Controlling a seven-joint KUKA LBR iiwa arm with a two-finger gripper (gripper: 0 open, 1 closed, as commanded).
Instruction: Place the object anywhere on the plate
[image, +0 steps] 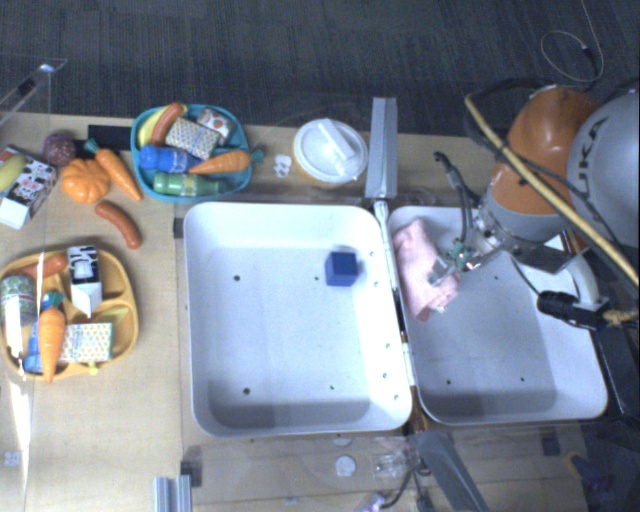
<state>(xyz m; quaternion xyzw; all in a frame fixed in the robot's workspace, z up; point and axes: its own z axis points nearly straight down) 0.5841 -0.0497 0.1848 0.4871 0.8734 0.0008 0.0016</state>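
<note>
Bench front (100, 440): pale wood, bare strip below both bins.
Left bin (230, 400): shallow, white, w/ one small blue cube (342, 268) near its upper right, well apart from arm.
Right bin (520, 380): shallow, white, beside left bin; pink soft object (418, 262) lying against its left wall, upper part.
Gripper (452, 262): down in right bin at pink object's right edge, touching or just above it; can't tell how far jaws are apart, or whether pink object is between them.
Arm (560, 150): grey w/ orange band, reaching in from right over right bin's top corner.
Left of bins: yellow tray (120, 300) of toy food; loose sausage (118, 224), carrot, small pumpkin (82, 180).
Far edge: blue bowl (240, 180) of toy veg; white round plate (330, 150) on yellow base, behind bins, near their join.
</note>
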